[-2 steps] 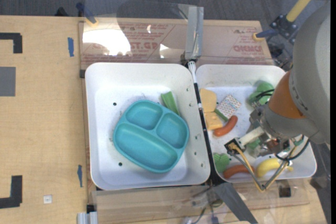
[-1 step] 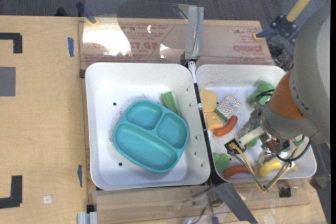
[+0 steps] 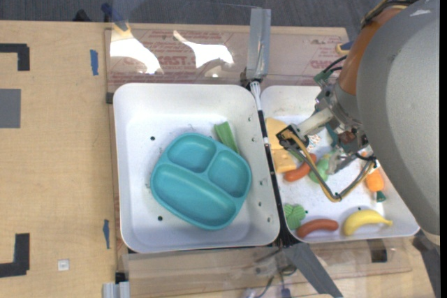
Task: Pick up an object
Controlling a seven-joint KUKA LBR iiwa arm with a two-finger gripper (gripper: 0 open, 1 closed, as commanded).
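The arm comes in from the right and hangs low over the right bin (image 3: 276,105), its grey bulk covering that bin's right part. The tool (image 3: 328,143) sits amid cables near the bin's middle, and whether it is wide, narrow or gripping anything cannot be told from this angle; nothing is plainly seen in its grip.

Toys lie in the right bin around it: a yellow wedge-shaped piece (image 3: 281,158) against the left wall, a small red sausage (image 3: 297,173) just beside it, a green leafy toy (image 3: 293,213), a larger red sausage (image 3: 318,225) and a banana (image 3: 364,220) along the near edge, and an orange piece (image 3: 375,181) to the right. The left bin (image 3: 133,150) holds 1 teal divided plate (image 3: 201,180) with a green stick (image 3: 226,136) at its upper edge.

The nearest candidates seem to be the yellow wedge and the small red sausage, lying down and left of the tool. The small sausage's long axis runs roughly left to right, slightly tilted, so a grasp would likely need to close across that line
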